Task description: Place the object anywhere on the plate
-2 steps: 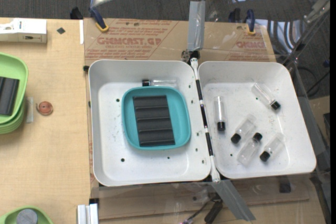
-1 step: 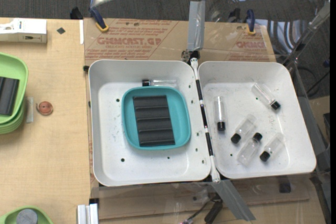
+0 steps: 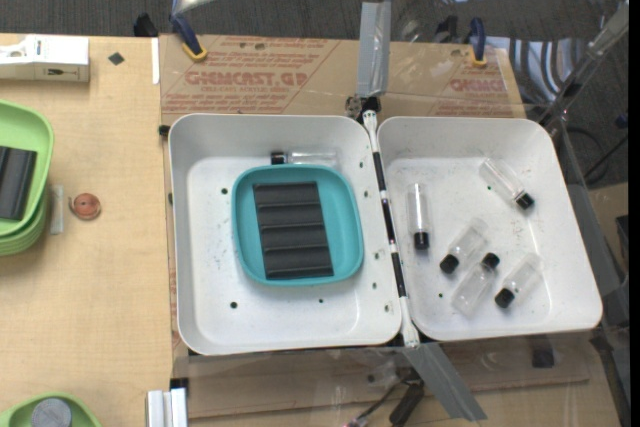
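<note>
Tabletop: light wood, carrying two shallow white bins side by side on a printed cardboard sheet.
Left bin: holds the plate and one vial.
Plate: teal, square with rounded corners, lying flat near the middle of the left bin.
Black insert: a ribbed dark block lying on the plate, covering most of its floor.
Vial in left bin: clear, black cap to the left, lying on its side on the bin floor just beyond the plate's far rim. It is not on the plate, and it may be touching the rim, though the glare there makes that hard to judge.
Right bin: holds five more clear vials with black caps, all lying down.
Long vial: near the bin's left wall, cap toward the near side.
Far vial: toward the far right, tilted, apart from the rest.
Cluster of three vials: close together near the middle of the right bin.
Pincer: I cannot tell whether it is apart or together.
Left edge: a green tray with a dark item in it, and a small orange disc just beside it.
</note>
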Available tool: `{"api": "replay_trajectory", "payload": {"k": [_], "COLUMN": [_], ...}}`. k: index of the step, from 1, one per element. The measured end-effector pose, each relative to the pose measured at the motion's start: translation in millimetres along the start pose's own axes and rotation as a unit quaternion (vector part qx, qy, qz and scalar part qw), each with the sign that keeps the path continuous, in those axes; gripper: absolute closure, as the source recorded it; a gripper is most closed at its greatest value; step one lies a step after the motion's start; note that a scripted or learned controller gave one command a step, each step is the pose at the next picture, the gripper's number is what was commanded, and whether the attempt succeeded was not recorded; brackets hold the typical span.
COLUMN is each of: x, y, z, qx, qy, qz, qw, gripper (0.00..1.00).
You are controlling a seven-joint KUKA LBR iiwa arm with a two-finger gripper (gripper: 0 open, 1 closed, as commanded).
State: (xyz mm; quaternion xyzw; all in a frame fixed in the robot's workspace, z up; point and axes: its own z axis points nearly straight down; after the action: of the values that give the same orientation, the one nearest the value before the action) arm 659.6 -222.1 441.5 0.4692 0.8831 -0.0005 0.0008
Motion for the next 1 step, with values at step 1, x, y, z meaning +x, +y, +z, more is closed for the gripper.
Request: {"api": "replay_trajectory", "payload": {"k": [1], "x": [0.0], "y": [0.0], "z": [0.0], "qx": [0.000], "qy": [0.000], "qz": [0.000], "qw": [1.0000], "gripper": [0.00]}}
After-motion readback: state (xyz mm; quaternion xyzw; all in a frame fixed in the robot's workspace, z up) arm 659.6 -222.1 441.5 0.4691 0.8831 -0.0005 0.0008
